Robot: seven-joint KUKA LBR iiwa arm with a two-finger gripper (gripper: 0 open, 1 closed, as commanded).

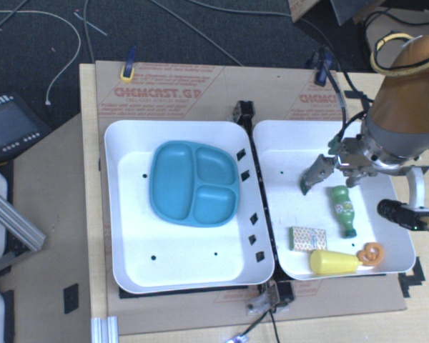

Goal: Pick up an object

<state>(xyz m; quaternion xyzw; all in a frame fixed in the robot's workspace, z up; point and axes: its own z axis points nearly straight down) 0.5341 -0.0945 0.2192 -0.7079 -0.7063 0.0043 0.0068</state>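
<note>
Fingers (334, 175) hanging spread open, gripping nothing, over the right bin (286, 145). One green bottle (342, 209) lying just beside them: probably light, stiff, slippery; grab across its body. Beyond it, one yellow piece (334, 261), one orange ring (372, 254), one cracker packet (307, 238). One blue tray (194, 183) sitting well apart.

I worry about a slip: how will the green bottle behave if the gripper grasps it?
The green bottle lies on its side, so it will probably roll when nudged. Its rounded, smooth-looking body may slip between fingers. It looks small and likely light, so even a glancing touch could shift it.
</note>
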